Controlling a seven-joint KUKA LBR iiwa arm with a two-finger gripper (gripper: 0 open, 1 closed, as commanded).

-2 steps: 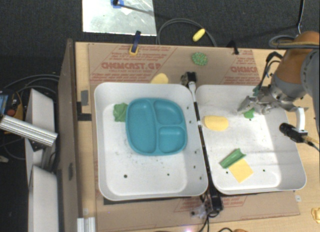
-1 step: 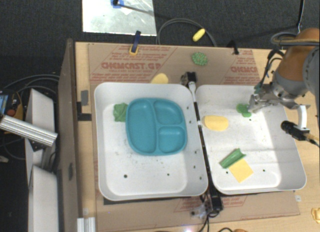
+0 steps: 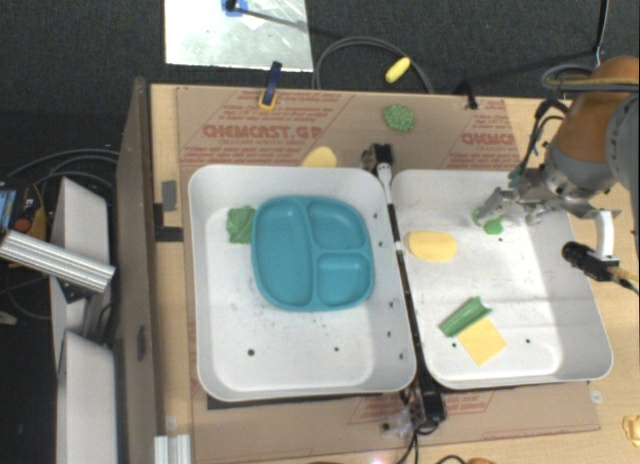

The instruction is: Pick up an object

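Note:
My gripper (image 3: 497,212) hangs low over the far part of the right bin (image 3: 560,352), reaching in from the right. A small green object (image 3: 493,226) lies right at its tip; whether it is gripped cannot be made out. A yellow oval object (image 3: 432,245) rests near the bin's left wall. Toward the front lie a green stick-shaped piece (image 3: 462,316) and a yellow square slice (image 3: 482,340), touching each other. In the left bin (image 3: 230,352) sits a teal divided plate (image 3: 312,253) with a green leafy piece (image 3: 240,224) at its left rim.
On the cardboard behind the bins lie a yellow lump (image 3: 320,158), a green knobbly ball (image 3: 400,117) and a blue-and-yellow clamp (image 3: 270,87). A black divider (image 3: 395,252) runs between the bins. Cables trail at the arm's right.

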